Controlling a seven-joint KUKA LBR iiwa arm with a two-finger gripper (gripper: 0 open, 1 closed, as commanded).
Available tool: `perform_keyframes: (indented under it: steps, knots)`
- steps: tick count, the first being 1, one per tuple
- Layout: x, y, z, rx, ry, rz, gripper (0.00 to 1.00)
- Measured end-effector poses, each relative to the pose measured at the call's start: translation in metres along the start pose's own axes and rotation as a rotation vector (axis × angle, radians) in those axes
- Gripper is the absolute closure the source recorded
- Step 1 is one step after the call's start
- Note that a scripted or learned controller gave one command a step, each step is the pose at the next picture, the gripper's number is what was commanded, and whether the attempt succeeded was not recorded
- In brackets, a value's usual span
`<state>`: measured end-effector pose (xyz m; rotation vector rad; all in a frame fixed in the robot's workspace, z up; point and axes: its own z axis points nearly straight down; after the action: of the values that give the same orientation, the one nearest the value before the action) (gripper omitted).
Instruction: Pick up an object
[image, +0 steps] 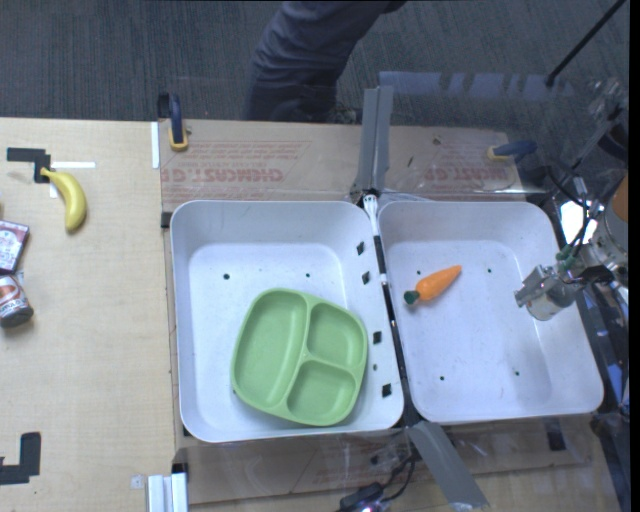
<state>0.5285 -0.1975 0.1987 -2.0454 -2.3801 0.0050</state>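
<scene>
You are looking down on two white bins: the toy carrot (436, 283) lies untouched in the right bin (560, 395), while the gripper (540, 293) hovers near that bin's right wall. You cannot tell how wide it stands, and it holds nothing, so the pick is not yet begun.

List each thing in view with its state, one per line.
Carrot: lying flat in the right bin, untouched.
Green plate: lying right side up in the left bin, nothing in its compartments.
Banana: lying on the bench, outside the bins.
Gripper: at the right bin's right edge, apart from the carrot.
</scene>
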Motion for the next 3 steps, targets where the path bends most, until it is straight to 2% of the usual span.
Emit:
perform_keyframes:
  steps: [1, 2, 3]
  knots:
    - [0.000, 0.000, 0.000, 0.000, 0.000, 0.000, 0.00]
    - [0.039, 0.021, 0.110, -0.001, 0.001, -0.050, 0.00]
    - [0.084, 0.087, 0.109, -0.001, -0.002, -0.221, 0.00]
